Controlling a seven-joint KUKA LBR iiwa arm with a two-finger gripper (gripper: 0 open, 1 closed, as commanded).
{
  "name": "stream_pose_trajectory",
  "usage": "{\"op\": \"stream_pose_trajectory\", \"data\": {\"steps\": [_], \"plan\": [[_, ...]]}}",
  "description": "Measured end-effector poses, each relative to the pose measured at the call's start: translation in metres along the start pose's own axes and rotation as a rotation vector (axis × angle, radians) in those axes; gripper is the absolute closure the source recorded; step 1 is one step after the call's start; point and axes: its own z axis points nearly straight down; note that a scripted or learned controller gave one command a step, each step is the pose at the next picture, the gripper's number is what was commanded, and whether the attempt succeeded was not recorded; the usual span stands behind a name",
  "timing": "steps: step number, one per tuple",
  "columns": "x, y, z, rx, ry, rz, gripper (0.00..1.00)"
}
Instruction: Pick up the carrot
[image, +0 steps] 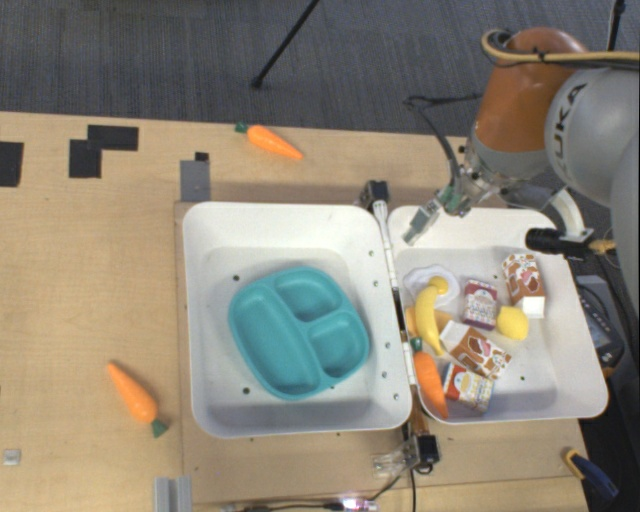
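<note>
Jaws (422, 222) hover over far rim of right bin (585, 395), empty; gap state: cannot tell. Carrot (430, 385) well below jaws, wedged against bin's near-left wall, touching banana (428, 312) and snack box (468, 387). Risk: fingers strike wall or catch neighbour instead.

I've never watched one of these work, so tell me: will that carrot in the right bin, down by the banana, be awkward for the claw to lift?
Probably a bit. The carrot looks like smooth, stiff toy plastic, so it may slip. Its tapered, rounded shape could roll when nudged. It lies against the bin wall and a small carton, leaving the gripper little room.
</note>
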Motion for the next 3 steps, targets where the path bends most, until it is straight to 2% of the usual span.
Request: {"op": "stream_pose_trajectory", "data": {"steps": [1, 2, 3], "plan": [[0.069, -0.005, 0.0, 0.001, 0.003, 0.047, 0.0], [0.117, -0.029, -0.033, 0.001, 0.002, -0.01, 0.0], [0.17, -0.051, -0.116, -0.002, 0.0, -0.005, 0.0]]}}
